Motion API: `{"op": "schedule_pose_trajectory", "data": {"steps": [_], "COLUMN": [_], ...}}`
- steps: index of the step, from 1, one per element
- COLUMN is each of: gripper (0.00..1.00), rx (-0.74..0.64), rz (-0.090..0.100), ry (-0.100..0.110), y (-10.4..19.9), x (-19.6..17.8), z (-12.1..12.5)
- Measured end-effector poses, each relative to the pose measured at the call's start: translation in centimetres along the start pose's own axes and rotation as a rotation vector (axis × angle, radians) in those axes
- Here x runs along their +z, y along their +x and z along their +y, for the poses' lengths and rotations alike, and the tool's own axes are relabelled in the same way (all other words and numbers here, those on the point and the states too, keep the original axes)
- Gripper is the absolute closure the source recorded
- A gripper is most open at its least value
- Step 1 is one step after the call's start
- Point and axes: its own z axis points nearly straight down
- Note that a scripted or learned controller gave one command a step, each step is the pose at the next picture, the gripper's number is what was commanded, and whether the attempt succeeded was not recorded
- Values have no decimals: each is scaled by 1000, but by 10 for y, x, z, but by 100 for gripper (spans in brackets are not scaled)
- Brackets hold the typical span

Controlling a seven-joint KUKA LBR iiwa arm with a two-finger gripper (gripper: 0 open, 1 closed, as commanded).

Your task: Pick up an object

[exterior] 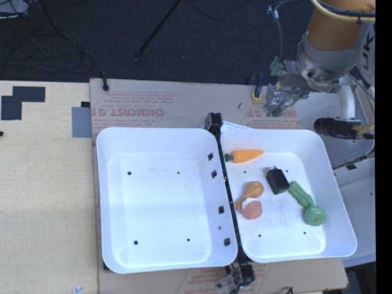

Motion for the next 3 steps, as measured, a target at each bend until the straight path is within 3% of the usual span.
{"op": "schedule_pose_trajectory", "data": {"steps": [1,2,3], "gripper": [100,100,100], "rx": [1,1,0], "rz": [0,0,0], "ry": [-8,-13,2], "y": [30,56,113], "x": [-81,-205,-196], "z": [-1,-2,-1]}}
